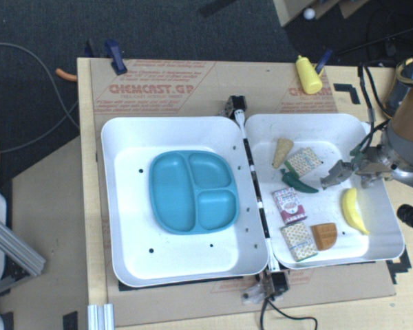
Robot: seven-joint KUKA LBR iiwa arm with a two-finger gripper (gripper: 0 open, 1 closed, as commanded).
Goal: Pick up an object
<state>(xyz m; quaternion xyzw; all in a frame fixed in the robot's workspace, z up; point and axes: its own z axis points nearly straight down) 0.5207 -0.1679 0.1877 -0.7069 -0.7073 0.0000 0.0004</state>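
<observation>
The right bin (330,130) holds several small objects: a beige cone-shaped piece (282,151), a patterned packet (304,161), a dark green vegetable (299,182), a pink packet (288,205), a second patterned packet (298,240), a brown toast slice (324,235) and a yellow banana (353,210). My gripper (336,173) hangs over the middle right of this bin, just right of the green vegetable and above the banana's top end. I see nothing held in it. The arm (399,143) comes in from the right edge.
The left bin (124,184) holds a blue divided plate (193,191). A yellow bottle-like object (308,74) and a blue clamp (114,56) sit on the bench board behind the bins. Black cables (369,95) run beside the arm.
</observation>
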